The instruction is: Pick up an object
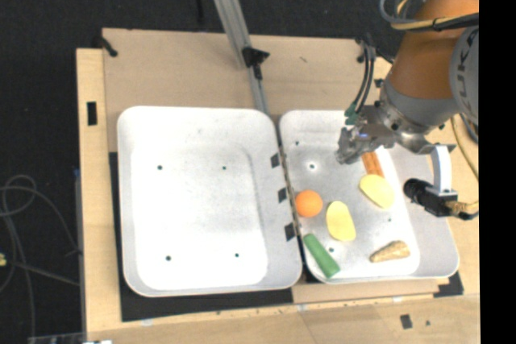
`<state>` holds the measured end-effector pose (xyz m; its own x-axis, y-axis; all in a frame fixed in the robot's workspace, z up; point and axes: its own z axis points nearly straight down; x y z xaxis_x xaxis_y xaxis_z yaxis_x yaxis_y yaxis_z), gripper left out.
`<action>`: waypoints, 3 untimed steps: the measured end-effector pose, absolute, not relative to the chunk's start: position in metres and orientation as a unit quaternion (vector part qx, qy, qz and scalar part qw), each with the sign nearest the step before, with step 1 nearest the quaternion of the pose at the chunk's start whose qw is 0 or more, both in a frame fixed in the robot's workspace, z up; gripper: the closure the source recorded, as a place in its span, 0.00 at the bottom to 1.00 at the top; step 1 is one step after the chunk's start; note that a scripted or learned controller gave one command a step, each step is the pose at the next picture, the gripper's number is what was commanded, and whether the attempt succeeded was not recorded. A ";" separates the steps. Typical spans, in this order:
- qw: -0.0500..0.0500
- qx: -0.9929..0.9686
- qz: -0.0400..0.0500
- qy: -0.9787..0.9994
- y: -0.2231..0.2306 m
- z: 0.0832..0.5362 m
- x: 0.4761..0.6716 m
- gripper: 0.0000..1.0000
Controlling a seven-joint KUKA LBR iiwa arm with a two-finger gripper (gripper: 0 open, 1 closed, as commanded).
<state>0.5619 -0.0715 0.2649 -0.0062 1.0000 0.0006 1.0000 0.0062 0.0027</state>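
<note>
Over the upper middle of the right bin [427, 258] hangs my gripper [350, 152], pointing down at the bin floor. An orange stick [372, 164] lies just right of it, partly under the wrist. Below sit a pale yellow piece [376, 191], a second yellow piece [340, 221] and an orange ball [308, 204]. A green stick [321, 254] lies along the bin's lower left edge. A tan cone-shaped piece [389, 252] rests near the lower right. I see nothing between the fingers.
The left bin [197, 197] lies beside the right one, with a raised divider [284, 189] between them. A grey metal pole [230, 8] slants in from the top toward the bins' shared edge. A black fixture [431, 196] sits at the right bin's right side.
</note>
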 end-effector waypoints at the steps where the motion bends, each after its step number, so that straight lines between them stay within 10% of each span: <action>1: 0.001 0.705 0.001 0.709 -0.017 0.252 0.580 1.00; 3: 0.001 0.705 0.001 0.709 0.081 0.261 0.618 1.00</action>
